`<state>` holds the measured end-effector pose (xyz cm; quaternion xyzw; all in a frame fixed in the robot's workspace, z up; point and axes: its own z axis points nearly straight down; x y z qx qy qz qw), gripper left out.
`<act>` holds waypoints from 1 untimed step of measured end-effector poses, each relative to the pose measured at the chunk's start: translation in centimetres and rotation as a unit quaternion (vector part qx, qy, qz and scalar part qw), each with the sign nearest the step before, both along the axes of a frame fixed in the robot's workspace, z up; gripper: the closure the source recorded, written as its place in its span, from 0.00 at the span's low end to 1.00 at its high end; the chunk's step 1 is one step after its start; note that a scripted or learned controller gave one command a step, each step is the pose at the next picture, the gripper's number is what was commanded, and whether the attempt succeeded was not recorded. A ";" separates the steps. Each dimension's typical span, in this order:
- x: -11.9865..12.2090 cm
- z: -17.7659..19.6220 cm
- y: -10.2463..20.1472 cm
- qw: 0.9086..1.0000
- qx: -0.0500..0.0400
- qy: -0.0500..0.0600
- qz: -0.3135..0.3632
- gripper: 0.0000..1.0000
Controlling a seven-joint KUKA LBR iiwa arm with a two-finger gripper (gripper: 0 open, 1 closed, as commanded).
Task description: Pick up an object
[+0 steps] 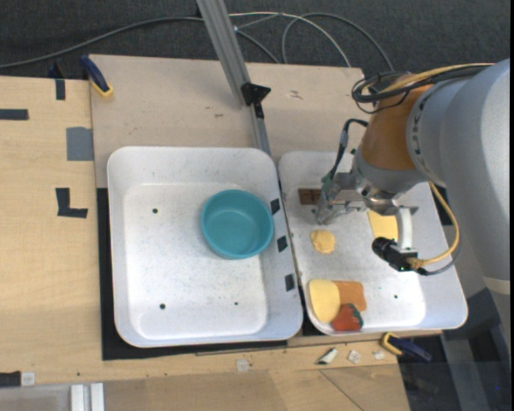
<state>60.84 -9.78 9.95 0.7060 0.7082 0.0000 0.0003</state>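
Here we log one overhead view. The arm [445, 135] enters from the right and hangs over the right bin [441, 311], its gripper [325, 217] low near that bin's left wall. We cannot tell how the gripper stands; the tips are too small and dark here. Just below it lies a small yellow piece [323, 241], apart from the tips as far as we can judge. A brown block [307, 197] sits by the left rim, beside the gripper. A yellow slab [382, 224] lies partly under the wrist. At the front edge, a pale yellow wedge [323, 298], an orange piece [352, 293] and a red item [347, 318] touch. The left bin [154, 289] holds a teal bowl [236, 223] towards its right wall, with open floor to its left and front.
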 end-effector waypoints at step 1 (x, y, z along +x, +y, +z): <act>0.4 6.3 0.0 1.000 0.000 -0.002 -0.001 1.00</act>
